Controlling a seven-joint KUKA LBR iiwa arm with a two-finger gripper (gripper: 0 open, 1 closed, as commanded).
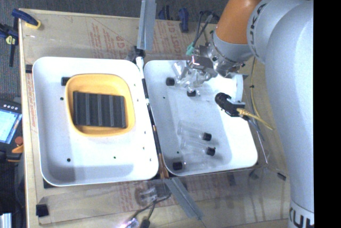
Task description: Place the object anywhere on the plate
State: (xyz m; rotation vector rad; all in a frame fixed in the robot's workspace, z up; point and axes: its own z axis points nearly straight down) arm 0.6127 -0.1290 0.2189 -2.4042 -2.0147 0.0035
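Observation:
A yellow plate (121, 84) with a dark ribbed centre lies in the left bin (53, 141). In the lower middle of the right bin (240, 147) lies a faint, see-through object (193, 140). My gripper (191, 82) hangs over the far part of the right bin, well behind the see-through object and to the right of the plate. The orange band and grey arm (266, 19) rise behind it.
A black fitting with a yellow cable (228, 104) sits at the right bin's right side. Small black studs (209, 150) dot the bin floors. A raised divider (149, 115) runs between the bins. Blue clamps (26, 18) hold the board's far edge.

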